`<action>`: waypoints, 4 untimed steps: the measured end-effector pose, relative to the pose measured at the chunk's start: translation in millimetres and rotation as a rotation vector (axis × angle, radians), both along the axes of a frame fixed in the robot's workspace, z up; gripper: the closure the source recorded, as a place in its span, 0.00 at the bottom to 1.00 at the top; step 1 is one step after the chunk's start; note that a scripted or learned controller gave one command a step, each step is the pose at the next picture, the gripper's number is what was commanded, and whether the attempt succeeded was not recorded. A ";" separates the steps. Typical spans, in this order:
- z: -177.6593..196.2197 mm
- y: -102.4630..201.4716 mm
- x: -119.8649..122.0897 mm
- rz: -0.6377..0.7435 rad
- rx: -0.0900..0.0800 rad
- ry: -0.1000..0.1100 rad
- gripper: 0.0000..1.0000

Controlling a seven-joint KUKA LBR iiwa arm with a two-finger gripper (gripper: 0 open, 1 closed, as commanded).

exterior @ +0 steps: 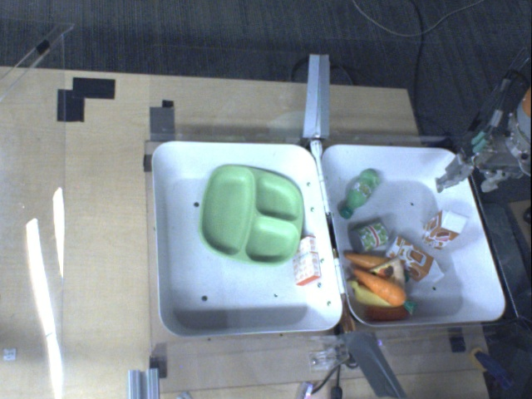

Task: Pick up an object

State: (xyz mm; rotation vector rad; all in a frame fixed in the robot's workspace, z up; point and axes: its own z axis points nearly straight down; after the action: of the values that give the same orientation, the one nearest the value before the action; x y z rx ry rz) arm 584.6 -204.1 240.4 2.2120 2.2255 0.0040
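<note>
At far right edge of the right bin (490, 306) the gripper (453, 177) hovers; jaw state I cannot tell. Carrot (378, 283) etc. lie crowded at near-left corner, so fingers may catch two items or slip off, esp. the small green bottle (359, 187).

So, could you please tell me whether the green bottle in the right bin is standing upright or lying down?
Lying down. The green bottle rests on its side on the right bin floor, its length running diagonally.
</note>
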 end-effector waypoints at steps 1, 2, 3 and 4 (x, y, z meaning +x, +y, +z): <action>-122.8 63.2 29.1 -0.143 0.002 0.003 0.00; -151.3 49.3 -65.7 -0.105 0.003 -0.006 0.00; -151.3 49.3 -65.6 -0.105 0.003 -0.006 0.00; -117.2 105.8 -96.1 -0.380 0.003 -0.001 0.00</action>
State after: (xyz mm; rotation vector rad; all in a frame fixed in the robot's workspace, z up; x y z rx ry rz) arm 488.5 -98.3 123.2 2.5931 1.7685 0.0078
